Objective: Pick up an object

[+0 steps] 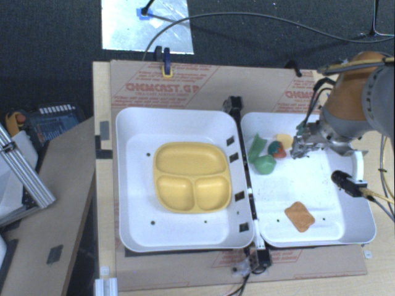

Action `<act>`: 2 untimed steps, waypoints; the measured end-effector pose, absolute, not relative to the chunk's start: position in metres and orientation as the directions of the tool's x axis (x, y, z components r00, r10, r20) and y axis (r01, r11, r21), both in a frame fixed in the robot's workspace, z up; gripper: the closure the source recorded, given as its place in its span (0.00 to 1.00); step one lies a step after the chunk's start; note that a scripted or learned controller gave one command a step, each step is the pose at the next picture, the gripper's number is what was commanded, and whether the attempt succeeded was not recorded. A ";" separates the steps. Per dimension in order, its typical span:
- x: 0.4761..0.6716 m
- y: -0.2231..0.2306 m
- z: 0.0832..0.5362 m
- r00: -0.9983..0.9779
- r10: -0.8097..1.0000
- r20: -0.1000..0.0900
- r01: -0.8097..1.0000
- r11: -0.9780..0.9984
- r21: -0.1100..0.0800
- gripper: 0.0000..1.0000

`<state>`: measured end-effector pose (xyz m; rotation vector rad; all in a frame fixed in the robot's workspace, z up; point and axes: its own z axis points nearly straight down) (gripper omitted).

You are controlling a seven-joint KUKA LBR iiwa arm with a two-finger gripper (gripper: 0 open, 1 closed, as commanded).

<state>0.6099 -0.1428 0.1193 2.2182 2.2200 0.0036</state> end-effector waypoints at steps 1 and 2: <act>0.607 -0.134 0.177 -0.004 1.000 -0.001 1.000 0.004 0.007 1.00; 0.609 -0.134 0.228 -0.005 1.000 -0.001 1.000 0.005 0.007 1.00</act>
